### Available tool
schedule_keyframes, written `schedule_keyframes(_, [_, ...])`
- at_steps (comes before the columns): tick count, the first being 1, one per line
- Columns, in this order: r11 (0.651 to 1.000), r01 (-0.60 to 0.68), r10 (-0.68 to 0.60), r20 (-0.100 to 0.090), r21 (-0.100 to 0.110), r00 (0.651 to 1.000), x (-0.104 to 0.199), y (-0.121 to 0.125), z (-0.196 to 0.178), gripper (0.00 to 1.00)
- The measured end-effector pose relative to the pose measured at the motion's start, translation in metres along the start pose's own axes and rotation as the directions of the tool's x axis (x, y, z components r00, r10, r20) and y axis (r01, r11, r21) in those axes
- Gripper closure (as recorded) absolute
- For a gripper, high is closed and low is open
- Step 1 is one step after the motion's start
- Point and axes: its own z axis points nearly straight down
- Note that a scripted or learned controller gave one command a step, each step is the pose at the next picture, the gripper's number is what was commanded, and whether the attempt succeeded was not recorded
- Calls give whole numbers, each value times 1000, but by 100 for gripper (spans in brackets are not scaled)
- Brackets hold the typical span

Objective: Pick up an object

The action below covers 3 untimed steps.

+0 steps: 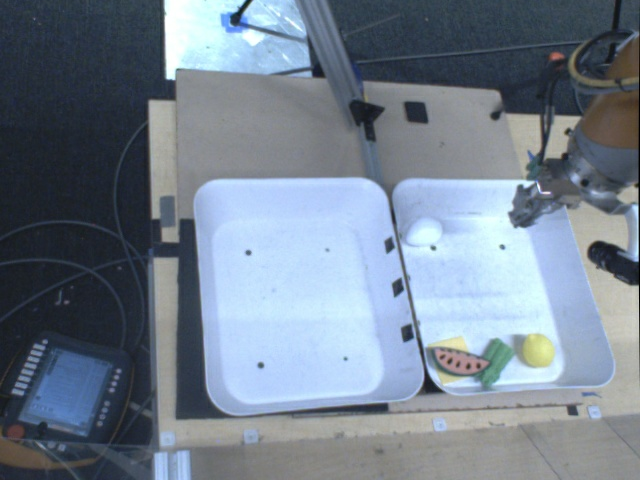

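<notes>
In the right bin [560,268] lie a white egg-shaped object [423,232] near the far left corner, and along the near edge a watermelon slice [458,359], a green vegetable piece [495,362] and a yellow lemon [538,349]. My gripper [524,212] hangs over the bin's far right part, well apart from all of them. Nothing shows between its fingers.
The left bin [215,268] sits beside the right one, with black clips [398,287] along the shared edge. A metal pole [335,48] slants up behind the bins. A teach pendant [62,388] and cables lie on the floor at left.
</notes>
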Motion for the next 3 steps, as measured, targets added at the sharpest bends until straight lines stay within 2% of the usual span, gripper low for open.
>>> schedule_keyframes(1, [1000, 1, -1, 0, 0, 1000, 0, 1, -52, 100])
schedule_keyframes(2, [1000, 5, -5, -2, 6, 1000, 54, -10, -39, 100])
schedule_keyframes(3, [1000, 6, -6, -2, 5, 1000, 107, -11, -44, 100])
